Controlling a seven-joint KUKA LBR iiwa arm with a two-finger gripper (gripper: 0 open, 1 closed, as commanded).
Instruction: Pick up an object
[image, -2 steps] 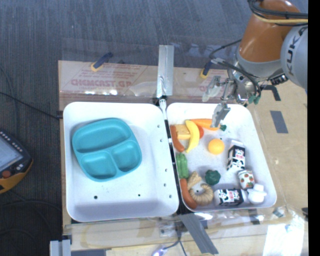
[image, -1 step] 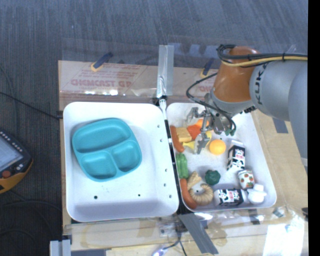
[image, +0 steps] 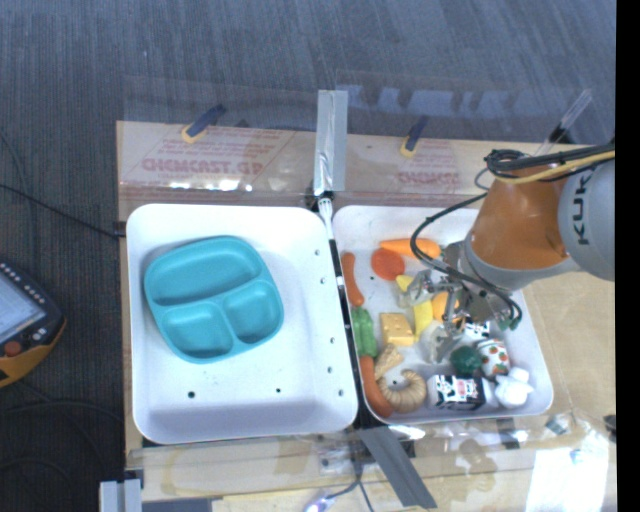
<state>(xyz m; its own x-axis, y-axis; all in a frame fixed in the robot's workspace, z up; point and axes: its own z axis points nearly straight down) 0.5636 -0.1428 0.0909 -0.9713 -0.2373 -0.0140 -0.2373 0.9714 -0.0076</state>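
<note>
You cannot tell the gripper's (image: 447, 305) state. The yellow piece (image: 424, 313) lies just at its seven o'clock in the right bin (image: 535, 375); descend straight, avoiding the cheese wedge (image: 396, 328).

Two white bins sit side by side on a bench. The left bin (image: 160, 400) holds a blue tray (image: 212, 296) with three sections. The right bin (image: 535, 350) is full of small toys and play food. The grey arm (image: 560, 215) with its orange band reaches in from the right, and the gripper (image: 447, 305) is down among the things in the middle of that bin. Near it lie a yellow block (image: 396, 327), an orange piece (image: 388, 262) and a green piece (image: 363, 331). A brown ring (image: 404, 389) and a small black and white box (image: 458, 390) lie along the front edge. A carrot (image: 353, 279) lies by the left wall.
</note>
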